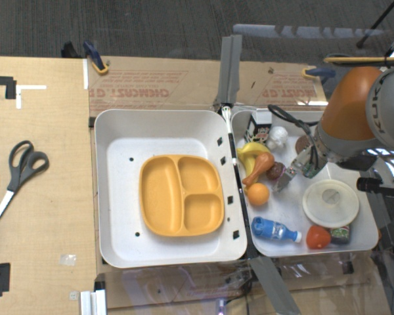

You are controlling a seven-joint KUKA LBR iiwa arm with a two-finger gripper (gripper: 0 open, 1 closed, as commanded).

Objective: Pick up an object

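- We see the arm (358, 107) reaching into the right bin (364, 238), its gripper (290, 172) low over the bin floor; we cannot tell whether it grips anything.
- Taking the orange ball (257, 193) as our landmark: the gripper sits just right of it and a little above.
- A chicken-leg toy (259, 167) lies touching a yellow banana (249, 152), both just above the ball.
- A blue bottle (275, 231) lies below the ball; its label is unreadable.
- A white round lid (330, 202) rests well right of the ball, a red tomato (318, 237) below that.
- The left bin (111, 176) holds a yellow divided plate (182, 195), left of the ball.
- Cardboard (151, 87) behind shows mirrored print, not clearly legible.
- Scissors (16, 176) lie far left.
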